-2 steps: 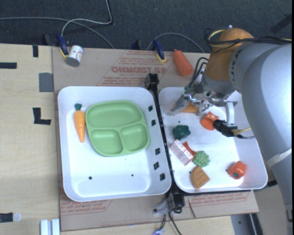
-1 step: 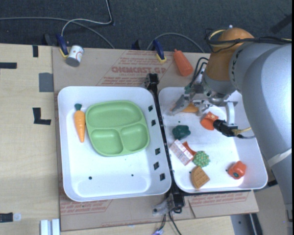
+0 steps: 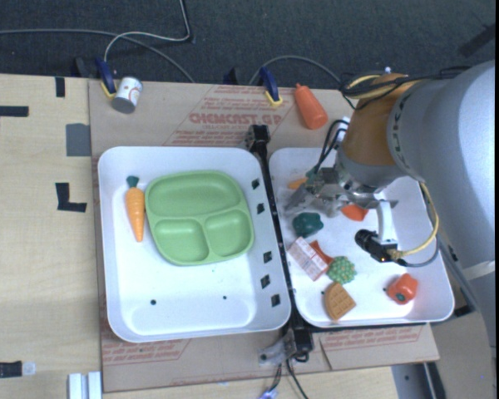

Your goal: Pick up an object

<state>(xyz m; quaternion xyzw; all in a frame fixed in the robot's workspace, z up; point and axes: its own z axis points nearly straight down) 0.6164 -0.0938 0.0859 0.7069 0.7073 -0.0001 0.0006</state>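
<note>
Arm in from the right, orange band over the right bin (image 3: 432,302). Gripper (image 3: 323,191) down at that bin's far-left part, close to the divider. Jaw state: cannot tell, wrist hardware blocks the tips.

Right bin contents:
- dark green piece (image 3: 308,221) just near of the gripper, apart from it
- small orange piece (image 3: 353,214) right of the gripper, under the wrist
- red-and-white packet (image 3: 309,258) near of the green piece
- green knobbly ball (image 3: 342,269) touching or just beside the packet's right end
- tan waffle-like piece (image 3: 338,302) at the near edge
- orange-red piece (image 3: 402,288) near-right corner

Left bin (image 3: 116,289): green divided plate (image 3: 200,216) mid-bin, toy carrot (image 3: 135,209) just left of it, lying along the left wall.

Outside bins, on the cardboard at the far side: orange cone-like toy (image 3: 310,107), small can (image 3: 127,93) far-left.
</note>
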